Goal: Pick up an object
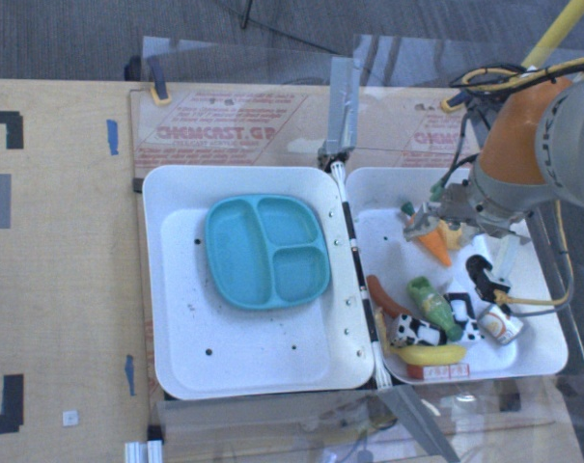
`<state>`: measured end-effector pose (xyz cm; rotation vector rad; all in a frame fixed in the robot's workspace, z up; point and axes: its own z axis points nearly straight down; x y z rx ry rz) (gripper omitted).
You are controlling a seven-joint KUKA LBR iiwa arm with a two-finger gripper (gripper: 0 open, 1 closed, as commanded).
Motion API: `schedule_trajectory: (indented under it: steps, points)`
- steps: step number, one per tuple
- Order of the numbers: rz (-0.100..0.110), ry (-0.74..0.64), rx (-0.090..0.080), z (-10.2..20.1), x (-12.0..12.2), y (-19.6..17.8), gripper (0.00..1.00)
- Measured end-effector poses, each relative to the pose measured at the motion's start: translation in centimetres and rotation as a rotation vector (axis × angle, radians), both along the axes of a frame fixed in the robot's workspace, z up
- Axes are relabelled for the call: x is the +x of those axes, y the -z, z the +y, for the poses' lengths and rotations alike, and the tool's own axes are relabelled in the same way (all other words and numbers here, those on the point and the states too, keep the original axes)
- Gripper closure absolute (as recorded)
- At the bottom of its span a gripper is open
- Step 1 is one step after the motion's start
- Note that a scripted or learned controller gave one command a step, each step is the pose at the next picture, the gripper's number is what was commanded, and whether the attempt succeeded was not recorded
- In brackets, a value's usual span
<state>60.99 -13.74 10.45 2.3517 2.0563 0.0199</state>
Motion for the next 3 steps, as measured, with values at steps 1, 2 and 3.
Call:
schedule_trajectory:
  steps: [1, 2, 3]
  points:
    - [0.0, 0.0, 0.0, 0.0, 0.0, 0.0, 0.0]
    - [-0.003, 0.001, -0.004, -0.2, 0.1, -1.2, 1.0]
    - [-0.002, 0.001, -0.003, -0.2, 0.1, -1.2, 0.0]
